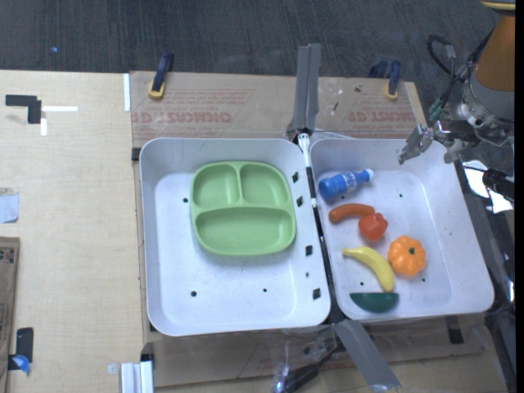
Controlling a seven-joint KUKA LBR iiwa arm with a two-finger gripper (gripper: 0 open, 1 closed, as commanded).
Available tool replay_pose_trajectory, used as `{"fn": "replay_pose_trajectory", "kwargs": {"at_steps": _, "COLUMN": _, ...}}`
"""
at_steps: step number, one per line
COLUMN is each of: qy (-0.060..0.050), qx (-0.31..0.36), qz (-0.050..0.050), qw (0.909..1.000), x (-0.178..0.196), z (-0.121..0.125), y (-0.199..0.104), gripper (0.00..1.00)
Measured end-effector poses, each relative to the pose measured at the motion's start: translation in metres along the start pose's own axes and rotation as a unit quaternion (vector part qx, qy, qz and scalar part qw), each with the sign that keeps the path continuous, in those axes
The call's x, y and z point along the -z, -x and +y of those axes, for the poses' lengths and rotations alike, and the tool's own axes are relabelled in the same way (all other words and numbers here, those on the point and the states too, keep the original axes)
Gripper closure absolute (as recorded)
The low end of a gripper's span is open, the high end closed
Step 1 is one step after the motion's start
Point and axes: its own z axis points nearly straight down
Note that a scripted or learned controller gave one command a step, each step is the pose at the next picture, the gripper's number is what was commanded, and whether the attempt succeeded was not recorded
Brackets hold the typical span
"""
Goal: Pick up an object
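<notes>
While the arm (499, 64) sits at the three o'clock edge of your view, nothing has been lifted, so the pick remains wholly ahead of you.

The surface (65, 219) carries two white bins. The left bin (164, 301) holds a green divided plate (243, 208), lying flat toward its twelve o'clock half. The right bin (458, 252) holds every candidate object.

Ranked by apparent bulk: a blue bottle (342, 183) lies on its side at the bin's eleven o'clock; a yellow banana (370, 266) lies near six o'clock; an orange pumpkin-like piece (407, 255) sits just beside the banana at its three o'clock; a dark green piece (375, 301) rests against the six o'clock wall; an orange-red sausage shape (351, 212) lies near the centre; a red tomato-like piece (373, 227) touches or nearly touches it.

Your pincer (422, 142) hovers over the right bin's one o'clock rim, well apart from all objects. Whether it is spread or pressed together cannot be told at this size; nothing is seen between it.

Outstanding, in my judgement: descent, closure, lift.
</notes>
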Motion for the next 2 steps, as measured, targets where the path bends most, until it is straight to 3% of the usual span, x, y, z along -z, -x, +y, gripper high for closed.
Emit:
{"fn": "replay_pose_trajectory", "kwargs": {"at_steps": 1, "qy": 0.0, "qx": 0.053, "qz": 0.001, "qw": 0.9986, "x": -0.122, "z": -0.07, "y": -0.011, "gripper": 0.0}}
{"fn": "replay_pose_trajectory", "kwargs": {"at_steps": 2, "qy": 0.0, "qx": 0.111, "qz": 0.001, "qw": 0.9938, "x": -0.139, "z": -0.109, "y": 0.014, "gripper": 0.0}}
